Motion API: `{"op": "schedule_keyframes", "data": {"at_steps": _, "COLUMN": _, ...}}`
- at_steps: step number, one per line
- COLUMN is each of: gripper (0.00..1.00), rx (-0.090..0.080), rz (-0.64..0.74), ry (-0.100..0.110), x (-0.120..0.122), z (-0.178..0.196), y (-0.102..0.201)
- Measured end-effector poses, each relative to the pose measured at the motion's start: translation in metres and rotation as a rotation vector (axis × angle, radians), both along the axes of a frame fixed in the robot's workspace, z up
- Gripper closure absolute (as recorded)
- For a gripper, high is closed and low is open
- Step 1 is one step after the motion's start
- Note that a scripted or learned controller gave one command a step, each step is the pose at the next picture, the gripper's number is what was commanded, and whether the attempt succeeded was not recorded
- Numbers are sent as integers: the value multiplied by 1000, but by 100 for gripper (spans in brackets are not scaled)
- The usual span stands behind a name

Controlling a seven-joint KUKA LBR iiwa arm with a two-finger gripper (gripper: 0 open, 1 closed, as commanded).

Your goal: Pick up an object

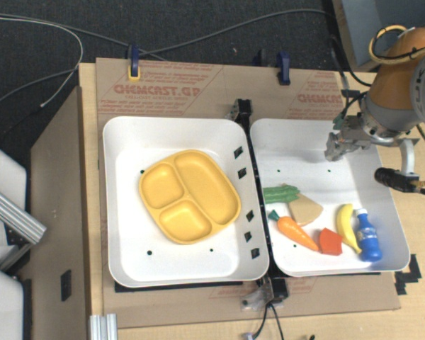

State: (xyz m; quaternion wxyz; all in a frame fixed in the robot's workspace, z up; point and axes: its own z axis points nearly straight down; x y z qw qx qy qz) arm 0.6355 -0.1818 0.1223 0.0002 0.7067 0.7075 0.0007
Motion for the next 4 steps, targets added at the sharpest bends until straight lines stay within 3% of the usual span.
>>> {"op": "schedule_keyframes", "data": {"at_steps": 1, "gripper": 100, "rx": -2, "rz": 0, "ry": -5, "x": 2, "z": 64, "y": -3}}
{"op": "schedule_keyframes", "data": {"at_steps": 2, "gripper": 100, "rx": -1, "rz": 0, "ry": -2, "x": 3, "z": 92, "y": -3}}
{"op": "schedule_keyframes", "data": {"at_steps": 3, "gripper": 100, "rx": 2, "rz": 4, "ry": 3, "x": -8, "z": 102, "y": 51}}
{"op": "schedule_keyframes", "data": {"at_steps": 4, "gripper": 100, "rx": 1, "rz": 1, "ry": 5, "x": -34, "z": 98, "y": 95}}
